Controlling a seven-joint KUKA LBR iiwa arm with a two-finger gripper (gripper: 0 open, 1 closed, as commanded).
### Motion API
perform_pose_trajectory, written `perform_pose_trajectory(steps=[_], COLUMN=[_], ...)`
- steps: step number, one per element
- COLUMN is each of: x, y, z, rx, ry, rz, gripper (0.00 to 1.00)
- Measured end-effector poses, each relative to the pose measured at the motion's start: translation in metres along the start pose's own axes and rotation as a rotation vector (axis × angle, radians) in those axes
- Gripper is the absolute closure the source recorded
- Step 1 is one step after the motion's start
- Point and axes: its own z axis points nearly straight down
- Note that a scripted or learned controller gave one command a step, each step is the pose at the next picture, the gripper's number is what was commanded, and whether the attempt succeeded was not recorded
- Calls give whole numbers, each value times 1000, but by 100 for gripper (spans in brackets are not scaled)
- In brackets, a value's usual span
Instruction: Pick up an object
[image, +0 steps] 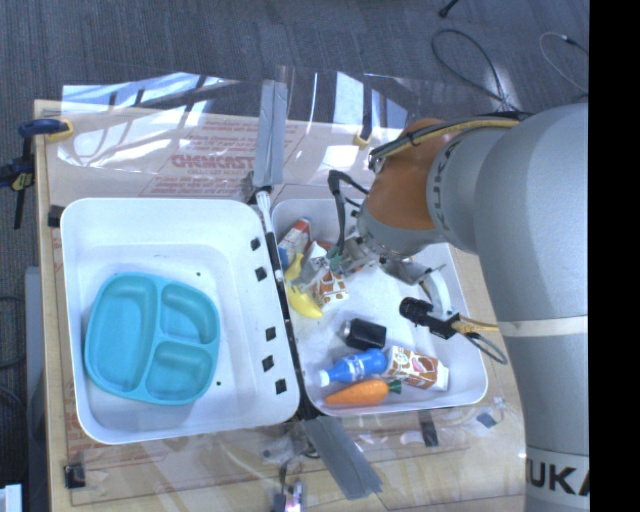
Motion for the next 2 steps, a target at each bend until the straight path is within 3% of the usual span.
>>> perform_pose_trajectory(steps=[1, 2], x=[-2, 31], y=[-1, 34], z=[-9, -104], rx=[3, 9], ry=[-4, 9], rz=[-2, 52], gripper=[100, 100])
